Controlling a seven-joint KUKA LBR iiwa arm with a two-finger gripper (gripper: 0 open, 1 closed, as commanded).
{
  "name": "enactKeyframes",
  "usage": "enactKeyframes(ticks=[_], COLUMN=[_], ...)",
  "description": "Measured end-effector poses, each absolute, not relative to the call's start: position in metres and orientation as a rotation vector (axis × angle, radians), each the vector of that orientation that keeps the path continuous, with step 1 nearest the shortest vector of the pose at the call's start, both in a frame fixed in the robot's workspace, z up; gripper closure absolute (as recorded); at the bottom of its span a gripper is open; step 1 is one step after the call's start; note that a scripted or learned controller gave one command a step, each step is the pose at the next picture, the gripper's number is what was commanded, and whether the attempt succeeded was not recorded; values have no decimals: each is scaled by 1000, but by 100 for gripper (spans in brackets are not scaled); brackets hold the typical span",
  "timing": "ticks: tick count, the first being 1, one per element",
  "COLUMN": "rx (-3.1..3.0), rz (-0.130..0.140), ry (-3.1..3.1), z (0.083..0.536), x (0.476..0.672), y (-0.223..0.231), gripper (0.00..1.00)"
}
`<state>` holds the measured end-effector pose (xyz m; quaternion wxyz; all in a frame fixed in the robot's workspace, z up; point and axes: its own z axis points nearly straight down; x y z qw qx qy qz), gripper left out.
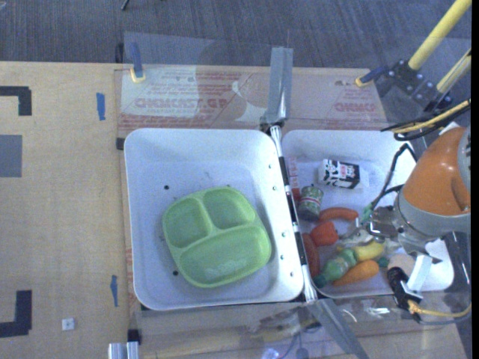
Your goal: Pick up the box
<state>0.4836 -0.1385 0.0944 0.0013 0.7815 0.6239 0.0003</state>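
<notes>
Pincer of mine (376,226) sits low in the right bin (344,134), at the right of the frame, over a heap of toy food. I cannot tell whether it is released or clenched, because the wrist and cables blur together there. I see nothing that I could call held.

The box (340,173) lies apart from me, toward the upper middle of that same bin, on bare white floor. It is a small black-and-white carton lying flat, with open space around most of it. By my reckoning that makes it an easier target than the crowded pile under me. A small can (310,199) lies just below and left of it, and an orange carrot (359,272) lies lower in the heap.

The left bin (150,155) carries a green plate (217,236) with 3 compartments, tilted slightly. Both bins rest side by side on the wooden surface (60,200), probably so I can reach either one.

The box's print is too small to read. Red lettering on the cardboard sheet (187,96) behind the bins is faint, and I cannot make it out.
</notes>
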Motion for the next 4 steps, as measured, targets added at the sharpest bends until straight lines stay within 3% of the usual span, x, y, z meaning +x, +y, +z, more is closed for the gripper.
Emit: enactKeyframes(ticks=[1,2,3,4], rx=[2491,2612,2579,2552], rz=[5,3,0,0], ry=[1908,1742,1793,1830], z=[87,86,86,144], x=[548,554,617,612], y=[-114,-115,-116,-120], gripper=[0,0,0,0])
